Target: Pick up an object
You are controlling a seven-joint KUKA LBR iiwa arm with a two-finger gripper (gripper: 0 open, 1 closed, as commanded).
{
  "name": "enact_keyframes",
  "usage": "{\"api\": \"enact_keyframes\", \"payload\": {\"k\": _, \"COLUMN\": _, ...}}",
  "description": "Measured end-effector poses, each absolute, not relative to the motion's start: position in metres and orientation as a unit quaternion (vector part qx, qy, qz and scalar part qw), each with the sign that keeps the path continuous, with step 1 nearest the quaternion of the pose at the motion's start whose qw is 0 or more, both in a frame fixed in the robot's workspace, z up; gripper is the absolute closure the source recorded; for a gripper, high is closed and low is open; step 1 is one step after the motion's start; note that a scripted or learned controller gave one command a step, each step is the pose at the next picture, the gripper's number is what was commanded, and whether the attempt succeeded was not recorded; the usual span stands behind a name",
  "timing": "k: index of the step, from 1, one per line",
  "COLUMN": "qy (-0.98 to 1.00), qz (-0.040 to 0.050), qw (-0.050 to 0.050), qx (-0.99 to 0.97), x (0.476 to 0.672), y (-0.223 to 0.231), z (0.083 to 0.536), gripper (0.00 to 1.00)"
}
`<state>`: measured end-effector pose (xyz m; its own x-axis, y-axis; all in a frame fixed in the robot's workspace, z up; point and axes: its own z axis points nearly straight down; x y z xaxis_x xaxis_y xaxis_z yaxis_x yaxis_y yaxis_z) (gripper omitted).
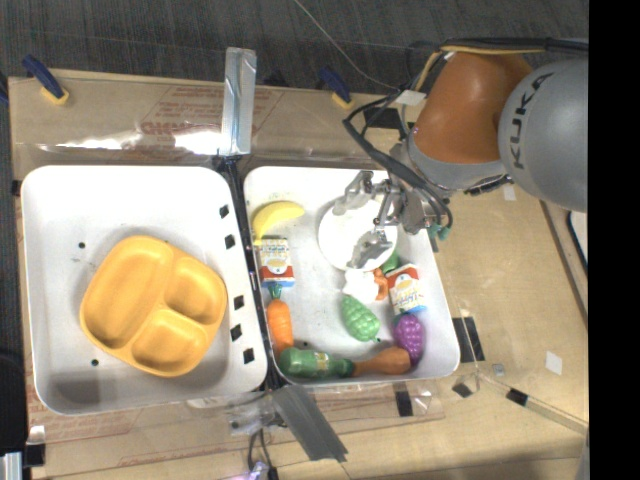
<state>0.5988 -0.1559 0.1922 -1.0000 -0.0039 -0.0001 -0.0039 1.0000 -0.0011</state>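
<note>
Dark carpet floor, wooden bench

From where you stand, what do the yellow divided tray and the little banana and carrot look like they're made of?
The yellow divided tray looks like moulded plastic, matte, with soft rounded compartment edges. The banana and carrot seem to be toy plastic: flat, even colour and a slight sheen, though rubber can't be ruled out. The white bins also look like smooth plastic.
</note>
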Motion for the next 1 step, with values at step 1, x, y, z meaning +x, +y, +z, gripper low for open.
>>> {"api": "enact_keyframes", "payload": {"k": 1, "qy": 1.000, "qz": 0.0005, "qw": 0.005, "qx": 0.028, "x": 0.5790, "y": -0.1995, "z": 0.1096, "gripper": 0.00}}
